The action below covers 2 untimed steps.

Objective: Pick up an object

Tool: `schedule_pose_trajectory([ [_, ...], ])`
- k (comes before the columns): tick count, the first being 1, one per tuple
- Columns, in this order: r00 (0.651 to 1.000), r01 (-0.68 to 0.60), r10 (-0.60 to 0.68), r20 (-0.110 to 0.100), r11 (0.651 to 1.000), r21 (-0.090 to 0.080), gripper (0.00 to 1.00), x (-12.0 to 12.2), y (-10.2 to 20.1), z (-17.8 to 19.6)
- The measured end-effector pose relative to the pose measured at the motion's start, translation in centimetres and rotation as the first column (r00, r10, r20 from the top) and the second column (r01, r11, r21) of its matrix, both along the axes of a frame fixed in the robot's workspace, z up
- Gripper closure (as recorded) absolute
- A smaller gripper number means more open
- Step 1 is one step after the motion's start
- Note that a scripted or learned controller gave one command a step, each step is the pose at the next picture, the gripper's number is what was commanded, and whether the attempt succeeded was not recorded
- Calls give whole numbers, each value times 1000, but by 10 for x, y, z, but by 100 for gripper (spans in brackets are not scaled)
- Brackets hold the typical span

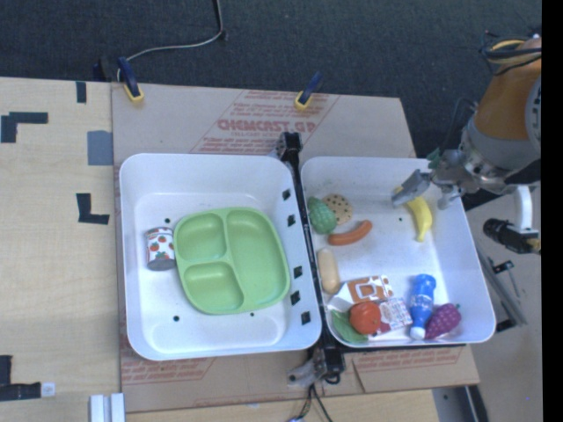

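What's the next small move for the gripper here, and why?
Probably lower straight down onto the banana. The gripper hangs just above its upper end in the right bin with fingers spread, nothing between them.

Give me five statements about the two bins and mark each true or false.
1. The green tray lies in the left bin. True.
2. The banana lies in the left bin. False: it is in the right bin, near the gripper.
3. The hot dog lies beside the tray. False: it is in the right bin.
4. The blue bottle lies next to the grapes. True.
5. A small can touches the tray's left edge. True.
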State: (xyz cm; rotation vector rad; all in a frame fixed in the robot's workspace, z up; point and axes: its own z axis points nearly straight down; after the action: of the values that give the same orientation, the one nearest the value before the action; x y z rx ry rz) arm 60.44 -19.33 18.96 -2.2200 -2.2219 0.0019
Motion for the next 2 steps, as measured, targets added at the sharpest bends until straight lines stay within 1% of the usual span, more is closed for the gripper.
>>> schedule_pose_trajectory([
  [1, 1000, 0, 0, 1, 1000, 1, 0, -59, -27, -97],
  [2, 1000, -2, 2, 9, 1000, -1, 0, 20, 19, -102],
])
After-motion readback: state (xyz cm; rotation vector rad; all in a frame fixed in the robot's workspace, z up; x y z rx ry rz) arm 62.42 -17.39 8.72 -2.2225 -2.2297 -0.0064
